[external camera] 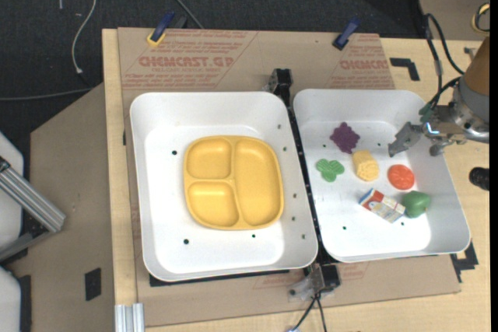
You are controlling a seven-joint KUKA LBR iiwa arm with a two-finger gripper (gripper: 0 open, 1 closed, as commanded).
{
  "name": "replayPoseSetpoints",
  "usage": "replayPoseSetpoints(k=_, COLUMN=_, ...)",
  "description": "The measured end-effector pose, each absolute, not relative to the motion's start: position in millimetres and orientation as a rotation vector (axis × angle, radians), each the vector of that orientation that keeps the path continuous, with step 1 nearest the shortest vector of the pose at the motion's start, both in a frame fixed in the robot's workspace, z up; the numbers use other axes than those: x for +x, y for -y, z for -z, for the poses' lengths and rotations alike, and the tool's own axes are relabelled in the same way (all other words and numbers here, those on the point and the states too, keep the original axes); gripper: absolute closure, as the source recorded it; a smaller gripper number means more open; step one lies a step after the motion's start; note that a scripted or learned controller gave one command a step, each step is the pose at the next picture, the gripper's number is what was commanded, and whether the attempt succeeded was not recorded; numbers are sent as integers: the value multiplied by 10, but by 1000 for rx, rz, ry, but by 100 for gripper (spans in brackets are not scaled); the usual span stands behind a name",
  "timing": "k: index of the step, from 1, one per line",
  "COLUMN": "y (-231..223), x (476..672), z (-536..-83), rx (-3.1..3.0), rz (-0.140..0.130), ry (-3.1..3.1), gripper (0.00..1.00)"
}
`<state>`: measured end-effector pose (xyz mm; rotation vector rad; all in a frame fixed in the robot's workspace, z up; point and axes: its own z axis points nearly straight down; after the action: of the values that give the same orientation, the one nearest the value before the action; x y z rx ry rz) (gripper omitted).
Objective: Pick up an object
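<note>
Gripper (418, 138): hanging at 2 o'clock over the right bin (447, 225), fingers looking spread, pinching nothing.
Candidates: red round piece (401, 177) sitting nearest, toward 7 o'clock of the gripper; yellow piece (366, 166), purple piece (345, 138), green clover (330, 169), green lump (417, 203) and small box (381, 204) lying around it.
Handling: these are appearing light, small, likely smooth toy foods; the red one is probably rolling easily.
Grasp: closing across its widest middle is seeming safest.
Left bin (156, 128): carrying a yellow divided tray (233, 183).
</note>
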<state>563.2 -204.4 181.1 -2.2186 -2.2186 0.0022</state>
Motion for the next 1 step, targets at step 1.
replayPoseSetpoints(k=1, y=2059, x=5586, z=-1185, rx=-2216, rz=-5, ry=2216, gripper=0)
